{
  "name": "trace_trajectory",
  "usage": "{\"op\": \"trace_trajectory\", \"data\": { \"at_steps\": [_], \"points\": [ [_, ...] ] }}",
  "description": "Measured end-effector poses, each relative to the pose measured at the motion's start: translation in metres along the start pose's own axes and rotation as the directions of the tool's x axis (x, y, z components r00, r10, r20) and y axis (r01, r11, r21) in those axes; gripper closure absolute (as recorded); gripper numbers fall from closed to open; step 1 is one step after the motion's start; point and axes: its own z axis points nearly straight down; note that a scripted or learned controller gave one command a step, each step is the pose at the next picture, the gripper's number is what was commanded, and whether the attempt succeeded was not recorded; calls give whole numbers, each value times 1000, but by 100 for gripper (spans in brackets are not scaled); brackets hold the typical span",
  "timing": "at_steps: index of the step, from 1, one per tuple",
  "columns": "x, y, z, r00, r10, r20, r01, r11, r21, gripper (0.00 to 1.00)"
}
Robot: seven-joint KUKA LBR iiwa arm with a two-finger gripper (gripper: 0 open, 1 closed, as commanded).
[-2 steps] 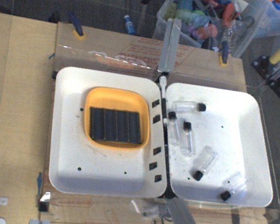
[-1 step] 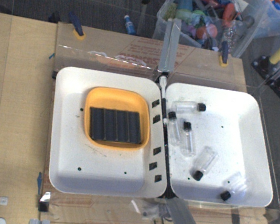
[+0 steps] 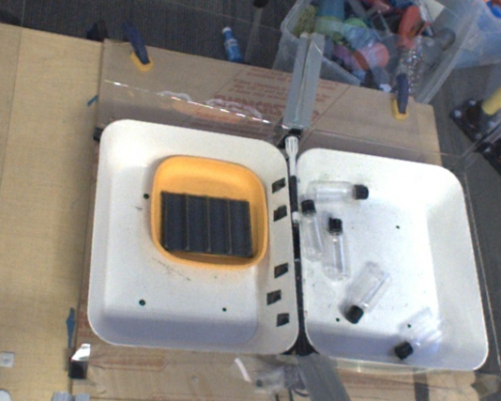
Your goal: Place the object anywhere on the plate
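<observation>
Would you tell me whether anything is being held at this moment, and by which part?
Nothing is held: the clear plastic vials with black caps lie loose in the right white bin, and the orange plate sits in the left.

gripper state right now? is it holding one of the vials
gripper: not in the camera view, so open, closed or holding cannot be told. The clear vials lie in the right bin; the orange plate sits in the left bin.

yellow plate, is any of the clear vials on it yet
No, the yellow plate in the left bin holds a black ridged block, while the clear vials all lie in the right bin.
</observation>
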Motion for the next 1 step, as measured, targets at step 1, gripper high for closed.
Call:
{"op": "trace_trajectory", "data": {
  "at_steps": [1],
  "points": [
    [-8,-6,-4,953,-302,-3,302,953,2,100]
  ]
}}
